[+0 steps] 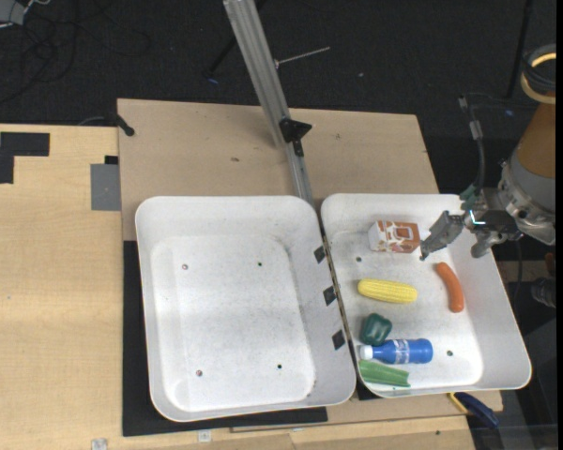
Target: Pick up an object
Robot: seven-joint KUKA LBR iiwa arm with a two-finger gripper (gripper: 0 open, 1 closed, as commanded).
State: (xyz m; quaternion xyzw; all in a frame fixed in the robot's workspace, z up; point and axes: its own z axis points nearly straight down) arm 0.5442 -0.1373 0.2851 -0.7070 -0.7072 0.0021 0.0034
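The right bin (507, 350) holds a small brown and white carton (395, 235), a yellow corn cob (388, 292), an orange sausage (451, 287), a dark green pepper (375, 327), a blue bottle (400, 352) and a flat green piece (385, 374). My gripper (460, 236) hangs over the bin's upper right part, open, its two dark fingers spread apart with nothing between them. It is just right of the carton and above the sausage.
The left bin (159, 223) lies beside the right one, joined by black clips. A slanted metal rail (263, 73) rises behind the bins. The wooden bench extends to the left.
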